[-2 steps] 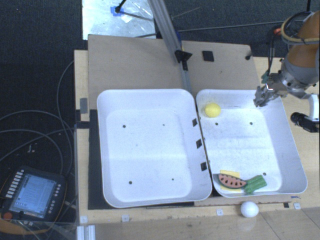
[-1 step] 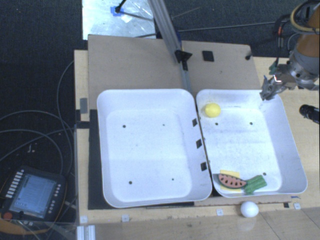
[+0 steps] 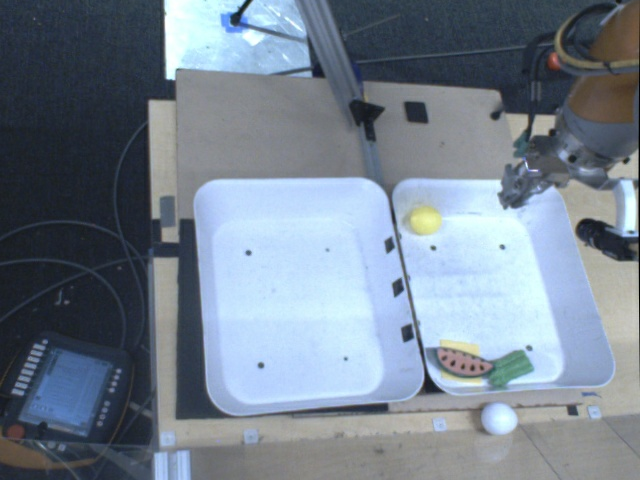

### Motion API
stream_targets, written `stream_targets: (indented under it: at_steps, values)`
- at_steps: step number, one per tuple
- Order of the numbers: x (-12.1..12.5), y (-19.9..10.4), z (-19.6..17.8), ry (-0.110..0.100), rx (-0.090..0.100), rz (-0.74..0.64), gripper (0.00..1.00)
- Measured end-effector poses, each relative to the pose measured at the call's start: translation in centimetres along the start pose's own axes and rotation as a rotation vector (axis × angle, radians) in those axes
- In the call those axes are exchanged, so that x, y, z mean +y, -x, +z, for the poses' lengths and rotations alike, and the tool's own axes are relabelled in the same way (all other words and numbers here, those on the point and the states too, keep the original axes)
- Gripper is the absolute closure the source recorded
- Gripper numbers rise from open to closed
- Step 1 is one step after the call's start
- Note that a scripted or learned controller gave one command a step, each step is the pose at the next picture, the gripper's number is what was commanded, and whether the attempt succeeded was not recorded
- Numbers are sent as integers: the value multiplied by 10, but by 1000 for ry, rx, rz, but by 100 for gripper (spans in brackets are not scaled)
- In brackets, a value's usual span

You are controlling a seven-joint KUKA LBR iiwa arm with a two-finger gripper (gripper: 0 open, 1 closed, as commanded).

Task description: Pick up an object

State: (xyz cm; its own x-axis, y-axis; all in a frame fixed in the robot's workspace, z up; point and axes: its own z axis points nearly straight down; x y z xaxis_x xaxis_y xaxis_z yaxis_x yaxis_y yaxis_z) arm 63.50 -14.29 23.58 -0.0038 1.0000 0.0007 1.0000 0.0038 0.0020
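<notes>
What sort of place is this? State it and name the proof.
Probably a robotics lab test bench. The proof: two white bins side by side on the bench, a grey and orange arm with its claw over one, and a teach pendant on the carpet.

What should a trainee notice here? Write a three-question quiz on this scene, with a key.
1. True or false: the yellow ball lies in the left bin.
2. Which thing touches the watermelon slice: A) the green toy, B) the white ball, C) the yellow ball?
3. Fill in: the pincer hangs over the right bin's far ____ corner.

Key
1. False; it lies in the right bin, near the far left corner.
2. A.
3. Right.
</notes>
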Motion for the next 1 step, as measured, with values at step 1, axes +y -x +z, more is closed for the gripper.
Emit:
stream_targets:
  at_steps: [1]
  values:
    - [-8,-52,-8,-1,1,-1,100]
